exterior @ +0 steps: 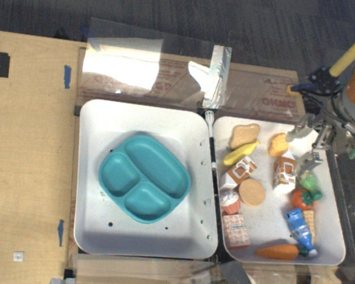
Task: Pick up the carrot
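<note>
Right bin (334, 248): the carrot (277, 250) lies flat at the bin's 6 o'clock edge, just beside a blue bottle (300, 230). A tomato (300, 198) sits at about 3 o'clock. The tool (311, 144) hangs over the bin's 1 o'clock corner, well apart from the carrot, fingers parted, gripping nothing. Left bin (97, 119): a teal divided plate (144, 177) at centre.

I saw the carrot (277, 250), orange and tapered, lying flat and nearly level at about five o'clock in the right bin (335, 207), close to its near wall, thick end toward three o'clock.
</note>
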Available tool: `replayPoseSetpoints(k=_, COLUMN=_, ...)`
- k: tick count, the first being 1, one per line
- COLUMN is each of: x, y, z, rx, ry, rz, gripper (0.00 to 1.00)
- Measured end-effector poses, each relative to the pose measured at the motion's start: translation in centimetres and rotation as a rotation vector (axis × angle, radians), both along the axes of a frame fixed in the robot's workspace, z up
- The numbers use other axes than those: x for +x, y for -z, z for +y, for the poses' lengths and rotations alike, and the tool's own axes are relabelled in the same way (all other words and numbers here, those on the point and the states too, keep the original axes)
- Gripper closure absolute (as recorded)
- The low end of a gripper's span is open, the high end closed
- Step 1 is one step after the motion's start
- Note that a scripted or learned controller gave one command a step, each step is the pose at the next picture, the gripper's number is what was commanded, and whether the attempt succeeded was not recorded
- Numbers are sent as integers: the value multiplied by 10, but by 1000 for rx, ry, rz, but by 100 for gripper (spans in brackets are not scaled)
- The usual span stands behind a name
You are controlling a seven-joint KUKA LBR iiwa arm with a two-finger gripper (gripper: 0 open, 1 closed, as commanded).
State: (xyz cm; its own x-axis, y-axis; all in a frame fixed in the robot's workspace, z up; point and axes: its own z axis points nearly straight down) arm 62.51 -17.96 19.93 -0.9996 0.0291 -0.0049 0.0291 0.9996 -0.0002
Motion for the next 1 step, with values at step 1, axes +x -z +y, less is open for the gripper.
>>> replayPoseSetpoints(k=1, x=-28, y=69, z=-28, rx=0, ry=320, rz=-7, gripper=0)
